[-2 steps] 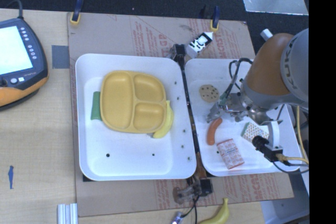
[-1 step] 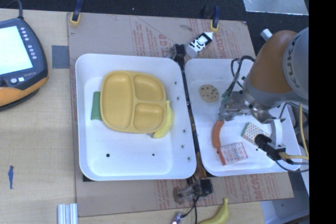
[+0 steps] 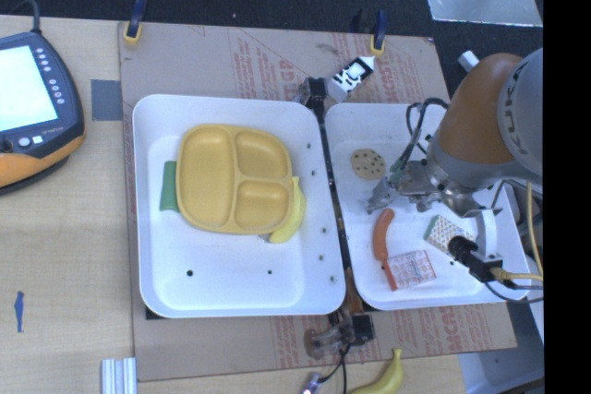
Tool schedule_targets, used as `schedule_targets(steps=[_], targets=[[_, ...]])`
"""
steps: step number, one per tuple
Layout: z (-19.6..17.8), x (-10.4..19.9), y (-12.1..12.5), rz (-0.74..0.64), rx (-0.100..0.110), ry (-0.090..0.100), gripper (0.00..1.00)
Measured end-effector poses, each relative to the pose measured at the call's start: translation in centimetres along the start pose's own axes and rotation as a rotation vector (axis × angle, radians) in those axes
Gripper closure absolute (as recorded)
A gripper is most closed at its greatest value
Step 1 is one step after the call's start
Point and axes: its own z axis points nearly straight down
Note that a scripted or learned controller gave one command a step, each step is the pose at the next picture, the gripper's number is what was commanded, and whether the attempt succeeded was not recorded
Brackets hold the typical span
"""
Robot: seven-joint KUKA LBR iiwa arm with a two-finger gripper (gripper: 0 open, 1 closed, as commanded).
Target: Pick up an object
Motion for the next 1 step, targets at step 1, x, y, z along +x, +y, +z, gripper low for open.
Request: schedule_targets(steps=[1], targets=[[2.64,0.48,-0.6,0.004,-0.002,0.002,0.0]])
